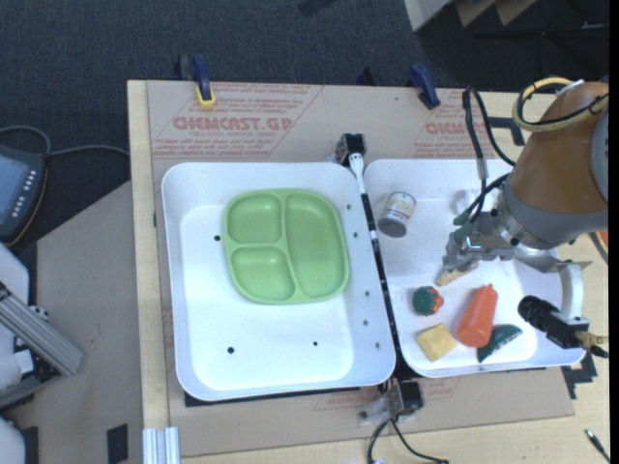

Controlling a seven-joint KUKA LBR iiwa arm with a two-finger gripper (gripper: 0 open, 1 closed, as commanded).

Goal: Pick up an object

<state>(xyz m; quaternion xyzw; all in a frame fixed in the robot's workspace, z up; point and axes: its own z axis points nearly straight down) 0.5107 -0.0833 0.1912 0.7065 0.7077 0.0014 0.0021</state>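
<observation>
Left bin (pixel 193 288): green divided plate (pixel 287 246), three compartments, lying flat nearer the far edge than the near one. Right bin (pixel 426 177): small metal can (pixel 396 213) on its side near the far-left corner; green-and-red round toy (pixel 427 301) toward the near-left; yellow block (pixel 436 341) at the near edge; orange carrot (pixel 478 317) with green top (pixel 500 339) just beside the block, toward the near-right corner. Arm (pixel 561 172), grey with orange band, over the right edge of the right bin; gripper (pixel 462 262) low above the bin floor, between can and carrot, nothing visible between its fingers. Cardboard-covered bench (pixel 242 119) under both bins, blue clamps (pixel 201 73) on its far edge.
</observation>
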